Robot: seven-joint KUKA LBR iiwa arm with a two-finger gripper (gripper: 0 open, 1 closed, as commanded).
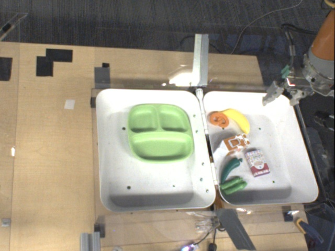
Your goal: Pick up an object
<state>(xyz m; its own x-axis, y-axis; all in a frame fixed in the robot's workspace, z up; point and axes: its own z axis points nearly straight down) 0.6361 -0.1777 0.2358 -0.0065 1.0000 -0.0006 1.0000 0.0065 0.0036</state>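
The right bin point(293, 140) holds several small objects. A yellow banana point(238, 120) lies at its far left, with an orange round piece point(219, 119) touching it. Below them sit a brown and white packet point(235, 143) and a red and white packet point(257, 162). Two green vegetables point(230, 169) point(233, 185) lie near the front left corner. My gripper point(283, 95) hangs over the bin's far right corner, well away from every object. It is open, its two grey fingers point(272, 94) spread apart with nothing between them.
The left bin point(112, 156) holds a green divided plate point(159, 131). A metal post point(201, 61) stands behind the ridge between the bins. Cables run across the dark floor at the top right, behind the arm point(322, 61).
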